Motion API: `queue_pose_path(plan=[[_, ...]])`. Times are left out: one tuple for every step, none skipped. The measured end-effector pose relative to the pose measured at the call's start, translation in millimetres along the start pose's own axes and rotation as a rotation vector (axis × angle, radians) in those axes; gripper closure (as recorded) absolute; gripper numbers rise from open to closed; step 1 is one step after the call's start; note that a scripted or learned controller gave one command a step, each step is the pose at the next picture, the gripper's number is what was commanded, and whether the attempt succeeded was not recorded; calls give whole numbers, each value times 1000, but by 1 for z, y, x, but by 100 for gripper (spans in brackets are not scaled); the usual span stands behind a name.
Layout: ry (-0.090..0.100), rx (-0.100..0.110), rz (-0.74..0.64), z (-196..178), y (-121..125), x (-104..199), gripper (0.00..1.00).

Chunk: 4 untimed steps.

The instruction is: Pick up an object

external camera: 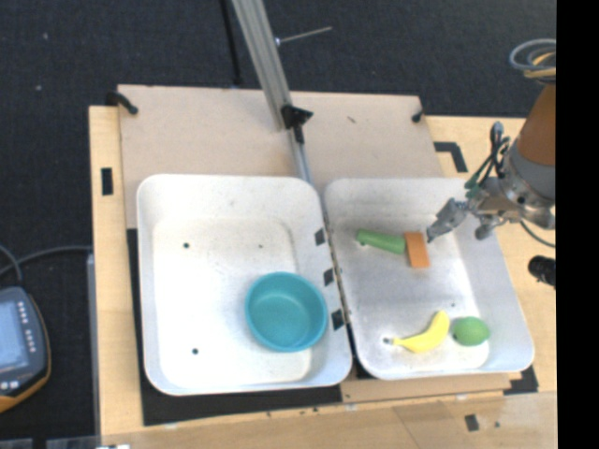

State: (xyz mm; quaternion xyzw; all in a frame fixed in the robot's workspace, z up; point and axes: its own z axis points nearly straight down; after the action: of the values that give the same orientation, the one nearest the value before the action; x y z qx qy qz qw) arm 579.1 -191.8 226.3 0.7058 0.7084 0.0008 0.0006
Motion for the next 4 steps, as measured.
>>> queue_pose_path(plan=[[0, 0, 0, 0, 0, 0, 0], [-3, 5, 4, 42, -4, -4, 0], [-3, 5, 5, 84, -7, -6, 0], [-3, 4, 6, 127, -7, -7, 0]])
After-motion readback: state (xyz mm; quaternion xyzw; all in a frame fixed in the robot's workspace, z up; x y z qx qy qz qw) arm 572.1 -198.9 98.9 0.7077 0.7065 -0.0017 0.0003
